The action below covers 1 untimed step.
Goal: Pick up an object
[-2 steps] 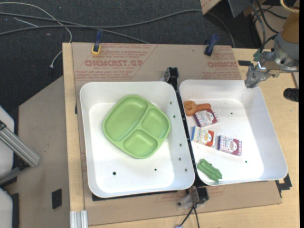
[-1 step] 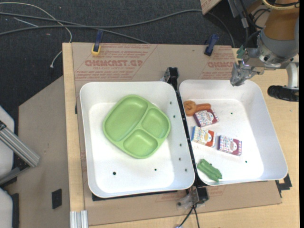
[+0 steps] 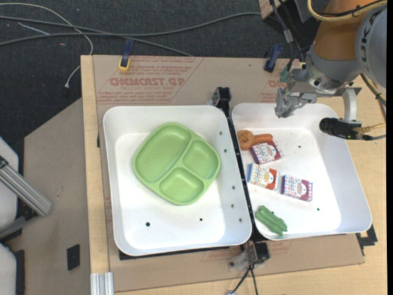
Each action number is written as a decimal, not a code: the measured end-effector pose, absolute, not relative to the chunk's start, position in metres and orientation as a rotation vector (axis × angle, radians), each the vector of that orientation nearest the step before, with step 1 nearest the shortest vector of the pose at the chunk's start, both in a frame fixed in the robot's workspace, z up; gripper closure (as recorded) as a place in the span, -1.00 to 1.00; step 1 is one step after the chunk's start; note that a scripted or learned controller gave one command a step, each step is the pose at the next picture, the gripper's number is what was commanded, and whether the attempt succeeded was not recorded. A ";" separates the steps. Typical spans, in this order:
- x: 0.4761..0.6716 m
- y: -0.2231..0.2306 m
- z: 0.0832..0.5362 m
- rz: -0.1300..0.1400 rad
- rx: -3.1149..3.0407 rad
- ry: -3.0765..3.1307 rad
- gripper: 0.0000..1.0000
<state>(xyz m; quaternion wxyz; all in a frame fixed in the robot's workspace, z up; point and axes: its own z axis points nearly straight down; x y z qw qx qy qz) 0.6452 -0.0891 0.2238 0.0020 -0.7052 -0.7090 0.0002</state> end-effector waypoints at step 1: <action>0.647 -0.033 0.232 -0.002 -2.215 -2.227 1.00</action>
